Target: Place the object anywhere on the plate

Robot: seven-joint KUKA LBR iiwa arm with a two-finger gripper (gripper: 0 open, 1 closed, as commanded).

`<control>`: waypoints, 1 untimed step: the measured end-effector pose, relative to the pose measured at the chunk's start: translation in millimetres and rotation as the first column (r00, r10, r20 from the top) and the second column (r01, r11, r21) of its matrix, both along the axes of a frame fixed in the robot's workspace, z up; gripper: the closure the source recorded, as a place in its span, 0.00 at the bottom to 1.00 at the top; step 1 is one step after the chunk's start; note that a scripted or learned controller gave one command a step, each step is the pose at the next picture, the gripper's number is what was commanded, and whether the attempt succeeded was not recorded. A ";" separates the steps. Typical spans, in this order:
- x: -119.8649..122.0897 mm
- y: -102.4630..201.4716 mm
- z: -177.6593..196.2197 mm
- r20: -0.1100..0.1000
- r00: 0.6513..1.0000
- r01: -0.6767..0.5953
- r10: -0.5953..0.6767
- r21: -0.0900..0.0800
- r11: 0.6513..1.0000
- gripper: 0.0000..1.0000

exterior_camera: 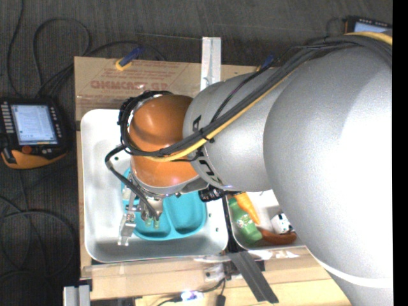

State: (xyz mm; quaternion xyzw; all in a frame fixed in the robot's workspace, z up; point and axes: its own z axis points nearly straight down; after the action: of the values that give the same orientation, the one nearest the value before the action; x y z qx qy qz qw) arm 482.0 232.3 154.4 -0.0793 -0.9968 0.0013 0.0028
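Poised at lower left of frame over the turquoise plastic plate (pixel 185 218) in the left white bin (pixel 95 171); fingers (pixel 127 225) impossible to read, object unidentifiable, placement seemingly unfinished.

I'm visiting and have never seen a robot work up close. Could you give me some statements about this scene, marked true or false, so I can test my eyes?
1. The turquoise plastic plate lies in the left white bin. True.
2. The gripper is above the right white bin. False: it is over the left bin, at the plate's edge.
3. An orange carrot-shaped toy lies in the right bin. True.
4. The handheld screen sits on the bench. False: it rests on the dark floor, left of the bench.
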 end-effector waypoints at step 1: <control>21.3 -52.9 149.2 0.004 1.000 0.001 -0.001 0.000 1.000 0.00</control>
State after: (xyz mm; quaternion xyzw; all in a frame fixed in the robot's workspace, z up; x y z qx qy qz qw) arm 503.3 179.4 303.6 -0.0800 -0.9968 0.0012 0.0006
